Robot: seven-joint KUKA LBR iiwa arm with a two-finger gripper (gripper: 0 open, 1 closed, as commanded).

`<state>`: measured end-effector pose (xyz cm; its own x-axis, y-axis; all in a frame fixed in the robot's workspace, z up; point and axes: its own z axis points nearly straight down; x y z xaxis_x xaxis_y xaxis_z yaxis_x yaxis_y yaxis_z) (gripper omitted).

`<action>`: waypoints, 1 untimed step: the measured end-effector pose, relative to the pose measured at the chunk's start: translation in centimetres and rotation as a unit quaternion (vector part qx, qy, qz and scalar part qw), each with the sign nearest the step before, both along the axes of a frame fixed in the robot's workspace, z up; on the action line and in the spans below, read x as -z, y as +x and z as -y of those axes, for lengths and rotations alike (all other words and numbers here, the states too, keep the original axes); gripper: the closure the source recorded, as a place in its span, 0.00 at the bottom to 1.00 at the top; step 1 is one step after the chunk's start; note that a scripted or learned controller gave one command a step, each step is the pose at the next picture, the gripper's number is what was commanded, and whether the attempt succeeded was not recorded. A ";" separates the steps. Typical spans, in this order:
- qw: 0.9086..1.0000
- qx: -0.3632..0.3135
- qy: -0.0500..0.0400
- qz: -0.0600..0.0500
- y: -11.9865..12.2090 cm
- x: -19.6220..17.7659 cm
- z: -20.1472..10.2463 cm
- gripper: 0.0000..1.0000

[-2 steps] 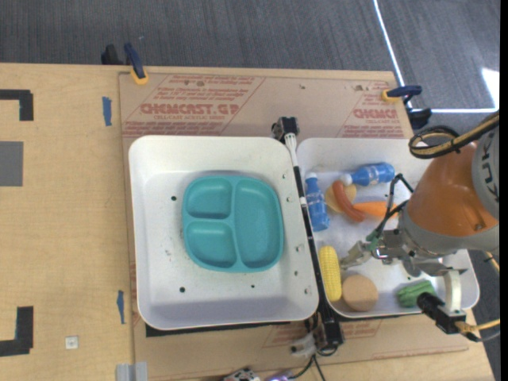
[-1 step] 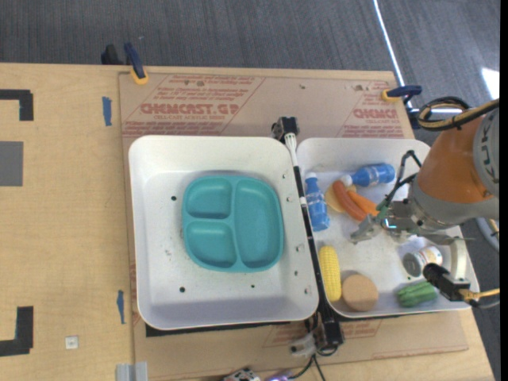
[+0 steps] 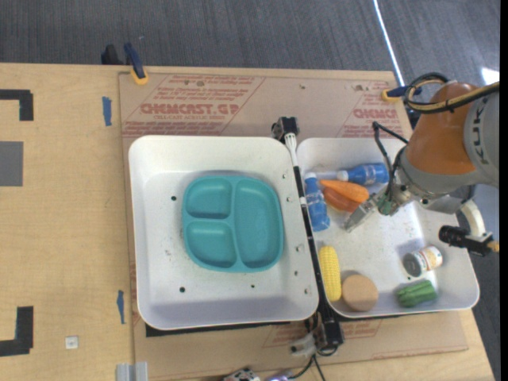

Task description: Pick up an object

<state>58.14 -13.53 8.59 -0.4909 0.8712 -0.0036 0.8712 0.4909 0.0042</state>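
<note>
My fingers [image 3: 359, 213]: hung parted, gripping nothing, just beside the carrot [image 3: 346, 194].
Carrot: lay in the right bin [image 3: 456, 280], against a blue bottle [image 3: 316, 203].
Advice: I judged I should centre over it before clenching.

From my remote station: even, bright overhead light falls on both white bins [image 3: 151, 213], casting soft, short shadows. Mild glare whitens the bin rims. Focus holds across the table [image 3: 55, 213]; small items look slightly soft.

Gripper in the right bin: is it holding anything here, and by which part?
Nothing is held. The gripper sits open and low in the right white bin, beside the orange plastic carrot, with nothing between its fingers.
</note>
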 end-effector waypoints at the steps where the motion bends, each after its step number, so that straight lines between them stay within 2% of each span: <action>1: 0.978 0.208 0.001 -0.001 3.1 0.0 -2.6 0.00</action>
